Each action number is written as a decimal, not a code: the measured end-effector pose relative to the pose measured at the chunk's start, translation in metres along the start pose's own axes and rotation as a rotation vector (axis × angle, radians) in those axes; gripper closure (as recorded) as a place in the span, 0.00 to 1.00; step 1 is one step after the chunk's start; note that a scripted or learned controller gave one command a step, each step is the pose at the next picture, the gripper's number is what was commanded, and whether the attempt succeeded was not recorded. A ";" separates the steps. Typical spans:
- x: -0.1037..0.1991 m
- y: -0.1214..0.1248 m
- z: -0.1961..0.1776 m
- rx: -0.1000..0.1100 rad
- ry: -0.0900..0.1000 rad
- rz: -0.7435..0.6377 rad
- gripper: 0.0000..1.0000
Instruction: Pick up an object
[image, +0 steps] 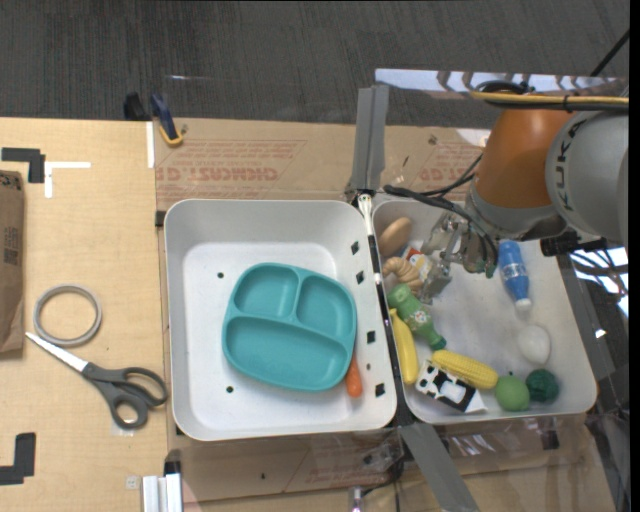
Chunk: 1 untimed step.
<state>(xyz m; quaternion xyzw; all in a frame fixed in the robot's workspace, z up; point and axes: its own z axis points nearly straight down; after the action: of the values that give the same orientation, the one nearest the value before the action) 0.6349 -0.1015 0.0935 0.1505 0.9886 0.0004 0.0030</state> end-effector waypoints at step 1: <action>0.046 -0.013 0.000 0.002 0.003 0.011 0.00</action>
<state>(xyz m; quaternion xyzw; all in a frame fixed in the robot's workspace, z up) 0.5869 -0.1000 0.0928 0.1558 0.9878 -0.0003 0.0015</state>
